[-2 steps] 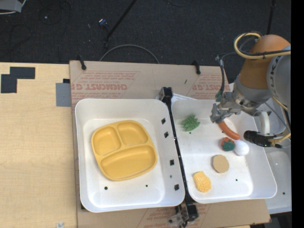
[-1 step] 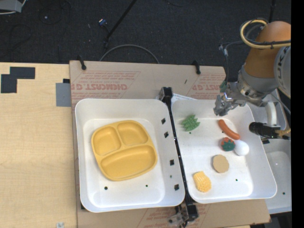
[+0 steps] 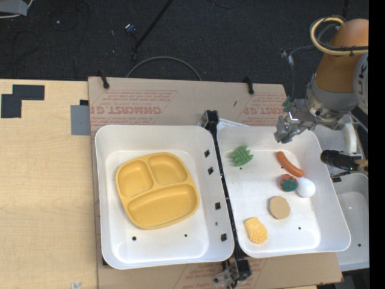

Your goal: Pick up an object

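One end effector [image 3: 289, 127] sits at the upper right of the frame, over the right bin's [image 3: 328, 236] far edge; you cannot tell its finger state. Nearest, note the sausage [image 3: 290, 164], then green leaf [image 3: 242, 156], white ball [image 3: 306, 188], corn [image 3: 256, 230].
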Robot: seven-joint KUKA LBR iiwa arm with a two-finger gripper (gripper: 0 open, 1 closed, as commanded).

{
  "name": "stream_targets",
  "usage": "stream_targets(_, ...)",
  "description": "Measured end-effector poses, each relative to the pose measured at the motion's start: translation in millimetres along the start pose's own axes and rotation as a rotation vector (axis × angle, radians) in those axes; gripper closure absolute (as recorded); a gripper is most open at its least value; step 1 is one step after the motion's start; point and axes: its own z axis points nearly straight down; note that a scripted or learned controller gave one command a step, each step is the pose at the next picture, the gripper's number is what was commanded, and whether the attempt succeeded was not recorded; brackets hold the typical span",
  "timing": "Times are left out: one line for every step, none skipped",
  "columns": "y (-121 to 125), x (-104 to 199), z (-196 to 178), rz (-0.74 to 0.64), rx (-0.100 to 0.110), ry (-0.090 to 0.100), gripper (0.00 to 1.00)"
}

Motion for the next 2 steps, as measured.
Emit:
stream_targets(-22, 50, -3, -0.001, 0.005, 0.002, 1.00)
stream_targets(-38, 98, 6, -0.001, 0.006, 0.001, 1.00)
